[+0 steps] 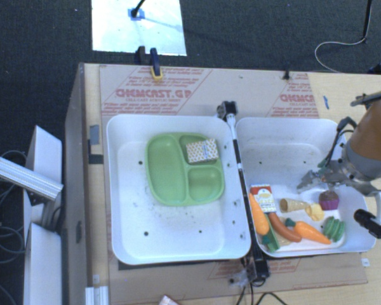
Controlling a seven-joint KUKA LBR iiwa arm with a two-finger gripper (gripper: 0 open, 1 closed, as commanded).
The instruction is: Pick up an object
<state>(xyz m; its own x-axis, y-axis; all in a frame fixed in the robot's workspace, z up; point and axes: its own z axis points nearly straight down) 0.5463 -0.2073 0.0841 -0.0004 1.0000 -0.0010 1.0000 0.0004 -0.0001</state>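
Two white bins sit side by side on the desk (178,91). The left bin (124,234) carries a green tray (171,176) with three compartments, and a small patterned sponge (202,150) lies in its upper right compartment.

The things to pick are heaped in the lower part of the right bin (286,138), against its front wall. From the left: a red and white carton (263,197) and a long orange piece (258,215) hard by the divider, two carrots (286,229) (312,232) crossing each other, a pale cone (294,204), a yellow bit (315,212), a purple lump (329,199) and a green piece (334,227) at the right end. They touch or overlap, so none has free room around it.

The arm (371,138) leans in over the right rim, and its claw (312,180) hangs low just above the cone and beside the purple lump, with nothing seen between its prongs (whether these are spread or pressed together cannot be told at this blur).

A black cable (343,43) trails on the floor behind the desk.
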